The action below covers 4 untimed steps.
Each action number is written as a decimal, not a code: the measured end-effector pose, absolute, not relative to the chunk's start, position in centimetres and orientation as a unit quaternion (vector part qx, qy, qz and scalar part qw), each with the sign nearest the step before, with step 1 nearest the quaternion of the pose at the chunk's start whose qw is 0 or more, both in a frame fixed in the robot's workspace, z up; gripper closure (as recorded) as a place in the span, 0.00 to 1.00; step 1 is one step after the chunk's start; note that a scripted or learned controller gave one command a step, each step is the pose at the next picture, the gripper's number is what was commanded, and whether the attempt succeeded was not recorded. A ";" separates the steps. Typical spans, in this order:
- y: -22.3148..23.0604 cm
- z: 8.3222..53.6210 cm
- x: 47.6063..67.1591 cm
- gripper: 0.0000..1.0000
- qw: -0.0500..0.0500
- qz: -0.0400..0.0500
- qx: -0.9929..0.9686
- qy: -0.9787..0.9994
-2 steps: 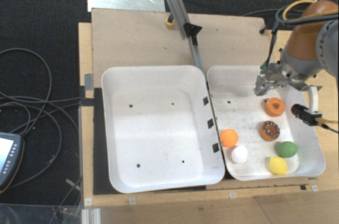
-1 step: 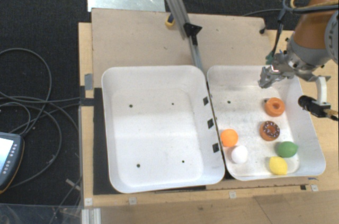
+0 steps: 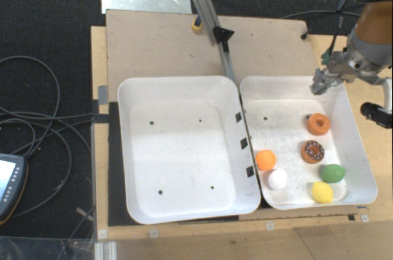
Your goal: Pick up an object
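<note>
The arm [image 3: 373,25] is cut off by the right edge above its orange band. The claw [image 3: 320,85] is too small and blurred to resolve its fingers. A tablet [image 3: 9,182] at lower left is cropped by the left edge.

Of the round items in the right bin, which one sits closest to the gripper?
The orange ring-shaped piece, highest in the right bin. It lies just below the gripper; the chocolate donut, orange ball, white ball, green piece and yellow piece sit farther down.
</note>
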State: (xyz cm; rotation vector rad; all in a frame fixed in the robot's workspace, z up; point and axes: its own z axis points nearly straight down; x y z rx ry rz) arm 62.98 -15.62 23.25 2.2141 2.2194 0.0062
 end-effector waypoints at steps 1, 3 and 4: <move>-15.7 28.7 63.1 1.00 0.004 0.002 0.705 0.709; -7.0 28.5 60.9 1.00 0.000 0.001 0.704 0.710; -0.9 27.6 59.1 1.00 -0.001 0.001 0.703 0.711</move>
